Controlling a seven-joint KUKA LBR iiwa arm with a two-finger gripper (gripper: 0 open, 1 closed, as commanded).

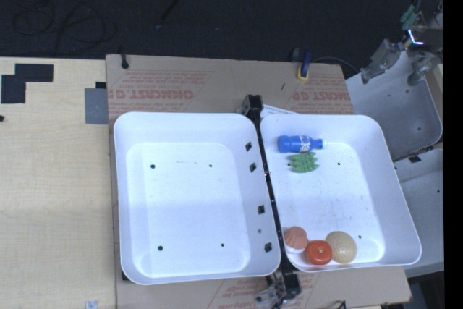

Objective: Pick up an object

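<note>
Sitting untouched in the right bin (pixel 394 177), well apart from the arm's metal parts (pixel 405 54) at the upper right edge.

Lying near the back wall: blue bottle (pixel 299 144), with green toy (pixel 304 163) just beside it; clustering at the front corner: peach shell-like piece (pixel 295 236), red round object (pixel 318 252), tan ball (pixel 341 246). Left bin (pixel 123 155) sitting alongside. Cannot tell the gripper's state.

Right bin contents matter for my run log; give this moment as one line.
right bin: blue bottle, green toy, peach shell, red ball, tan ball | all resting, none gripped
</note>
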